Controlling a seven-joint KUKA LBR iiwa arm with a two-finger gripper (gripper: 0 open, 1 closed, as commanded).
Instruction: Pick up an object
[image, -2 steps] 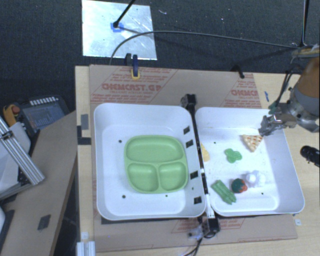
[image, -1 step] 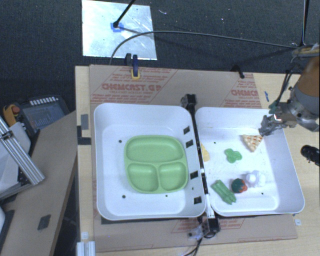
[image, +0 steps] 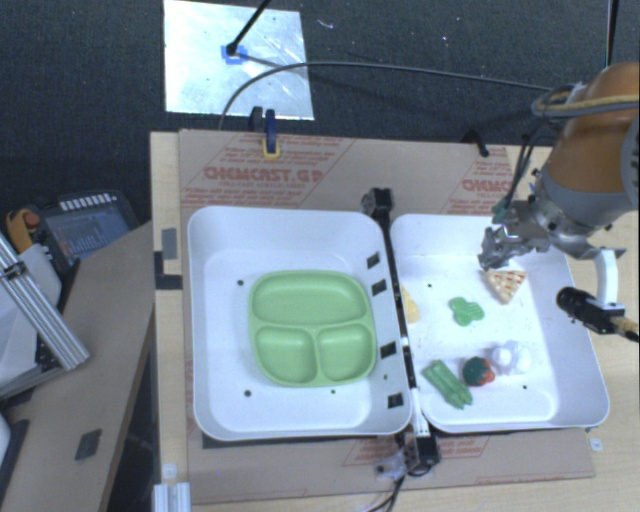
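We cannot tell how the fingertips of the gripper (image: 497, 253) stand, since they blur into a dark metal mass above the waffle-patterned wedge (image: 506, 284). The arm (image: 590, 140) runs off the right edge. A yellowish item (image: 408, 305) lies half hidden behind the divider between the bins (image: 392, 300)

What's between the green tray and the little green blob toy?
In the camera view, the bins' black-clipped divider and a small yellow piece lie between the green tray and green blob.
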